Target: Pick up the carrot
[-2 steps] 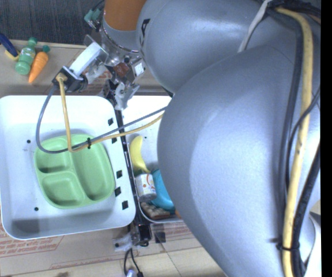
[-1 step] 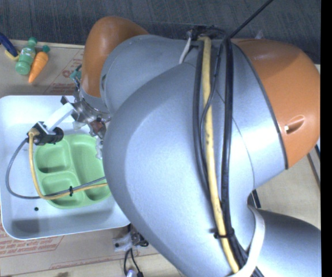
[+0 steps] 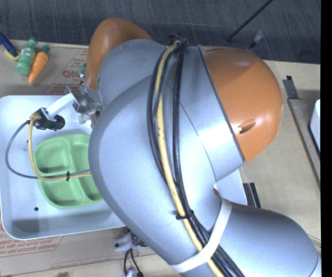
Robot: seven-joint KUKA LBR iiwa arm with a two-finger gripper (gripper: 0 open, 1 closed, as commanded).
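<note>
Carrot is the goal, yet the arm (image 3: 183,154) is the biggest thing in view: its grey body with orange bands covers most of the bench (image 3: 56,79) from the right edge inward, with black and yellow cables (image 3: 166,126) running along it. Under it lies a white bin (image 3: 4,154) toward the bench's left edge, partly hidden by the arm. A green two-part tray (image 3: 62,172) sits in the bin, near its middle, with a cable loop (image 3: 22,160) draped across it. The gripper is hidden behind the arm, so I cannot tell whether its jaws are open or closed. The carrot (image 3: 38,66) lies outside the bin at the bench's far left corner, touching a green bottle (image 3: 25,59) just to its left.
</note>
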